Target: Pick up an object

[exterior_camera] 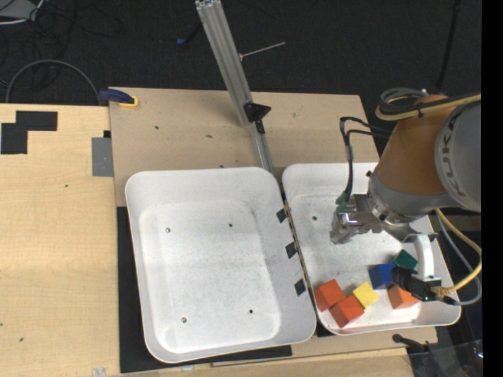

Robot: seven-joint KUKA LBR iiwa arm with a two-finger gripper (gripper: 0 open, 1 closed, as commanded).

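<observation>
matt white bins [157, 203], pale wooden bench [181, 128]

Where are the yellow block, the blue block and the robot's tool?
yellow block [365, 294], camera view, on its top face.
blue block [382, 275], camera view, on its top face.
tool [343, 232], camera view, at the metal tip over the right bin.

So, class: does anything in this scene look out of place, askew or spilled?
Nothing is spilled or damaged. The blocks are bunched in the near corner of the right bin, all inside it. The gripper hangs above the bin's middle, away from them.
</observation>
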